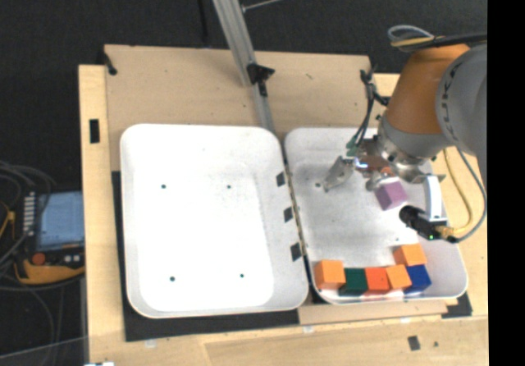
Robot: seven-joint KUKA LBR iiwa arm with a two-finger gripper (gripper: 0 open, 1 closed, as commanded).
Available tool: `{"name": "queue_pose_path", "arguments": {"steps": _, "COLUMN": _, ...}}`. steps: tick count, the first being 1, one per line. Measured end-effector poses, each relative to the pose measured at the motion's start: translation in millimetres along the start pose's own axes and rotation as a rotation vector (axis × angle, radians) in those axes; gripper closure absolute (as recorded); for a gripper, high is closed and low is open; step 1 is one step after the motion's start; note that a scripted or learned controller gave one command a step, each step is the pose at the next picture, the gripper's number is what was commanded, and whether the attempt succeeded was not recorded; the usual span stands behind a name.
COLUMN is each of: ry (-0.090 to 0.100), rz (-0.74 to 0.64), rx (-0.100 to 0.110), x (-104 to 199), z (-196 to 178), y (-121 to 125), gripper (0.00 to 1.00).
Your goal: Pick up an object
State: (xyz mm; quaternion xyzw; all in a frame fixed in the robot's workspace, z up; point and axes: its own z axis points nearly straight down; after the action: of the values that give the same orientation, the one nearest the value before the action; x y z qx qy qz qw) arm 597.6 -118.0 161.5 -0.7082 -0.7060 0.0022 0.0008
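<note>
The gripper (340, 171) hangs over the right bin (344, 225), jaws spread and nothing between them — the purple block (390, 192) lies just to its right, under the wrist. The row of orange, green and blue blocks (373, 278) sits well below it, along the near wall

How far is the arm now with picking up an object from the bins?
Done: the arm has reached over the right bin. In hand: a purple block sits just under the wrist, above the bin floor, but the view cannot confirm that it is gripped. Left: securing the lift. The orange, green and blue blocks lie along the near wall.
</note>
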Motion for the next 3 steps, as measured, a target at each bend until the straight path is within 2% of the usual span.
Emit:
{"name": "queue_pose_path", "arguments": {"steps": 1, "ry": 0.000, "rz": 0.000, "rx": 0.001, "x": -3.2, "z": 62.6, "y": -4.1, "gripper": 0.00}}
{"name": "queue_pose_path", "arguments": {"steps": 2, "ry": 0.003, "rz": 0.008, "rx": -0.009, "x": -2.9, "z": 47.8, "y": -1.6, "gripper": 1.00}}
{"name": "queue_pose_path", "arguments": {"steps": 3, "ry": 0.002, "rz": -0.004, "rx": -0.011, "x": 3.9, "z": -2.6, "y": -5.7, "gripper": 1.00}}
